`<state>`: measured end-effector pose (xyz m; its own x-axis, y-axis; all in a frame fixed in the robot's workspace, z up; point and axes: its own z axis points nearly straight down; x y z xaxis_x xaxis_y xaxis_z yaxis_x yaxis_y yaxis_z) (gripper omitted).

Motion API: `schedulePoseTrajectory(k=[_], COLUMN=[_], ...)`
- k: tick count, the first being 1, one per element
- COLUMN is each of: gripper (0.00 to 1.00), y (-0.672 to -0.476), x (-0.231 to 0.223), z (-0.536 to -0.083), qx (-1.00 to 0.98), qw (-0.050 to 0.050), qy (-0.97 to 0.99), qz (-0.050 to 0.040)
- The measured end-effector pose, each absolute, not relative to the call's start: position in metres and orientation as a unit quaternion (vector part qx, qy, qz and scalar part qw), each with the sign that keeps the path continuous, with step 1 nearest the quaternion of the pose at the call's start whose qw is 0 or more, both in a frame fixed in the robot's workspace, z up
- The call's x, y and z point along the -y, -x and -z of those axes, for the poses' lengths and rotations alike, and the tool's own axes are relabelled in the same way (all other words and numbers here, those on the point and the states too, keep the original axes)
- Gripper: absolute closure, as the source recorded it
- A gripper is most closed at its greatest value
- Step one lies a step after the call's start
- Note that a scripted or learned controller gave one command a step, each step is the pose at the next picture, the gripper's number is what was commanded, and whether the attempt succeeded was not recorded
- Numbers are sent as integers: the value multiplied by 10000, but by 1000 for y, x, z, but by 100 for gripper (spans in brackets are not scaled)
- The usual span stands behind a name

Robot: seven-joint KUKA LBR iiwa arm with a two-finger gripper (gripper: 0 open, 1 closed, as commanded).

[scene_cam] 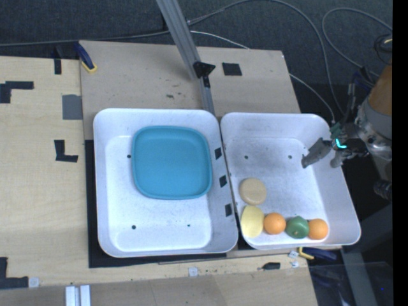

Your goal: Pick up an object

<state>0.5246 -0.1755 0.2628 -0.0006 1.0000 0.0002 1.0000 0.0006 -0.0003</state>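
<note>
The right bin (274, 132) holds a tan round disc (253, 190), a pale yellow lemon-like piece (252, 221), an orange ball (274, 224), a green piece (297, 227) and another orange ball (317, 229), lined along its near wall. My gripper (324, 154) hangs at the right rim of this bin, above and to the right of those pieces. Its two dark fingers stand apart with nothing between them.
The left bin (111, 234) carries a blue square plate (171, 161). A grey metal bar (185, 40) slants down from the top toward the gap between the bins. Cables lie on the dark floor at the upper right.
</note>
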Motion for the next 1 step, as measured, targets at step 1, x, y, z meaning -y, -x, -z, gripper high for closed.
schedulePoseTrajectory(k=[1], gripper=[0], y=[-525], x=[175], z=[-263], qx=[7073], qw=[2], qy=[7069], qz=[-1])
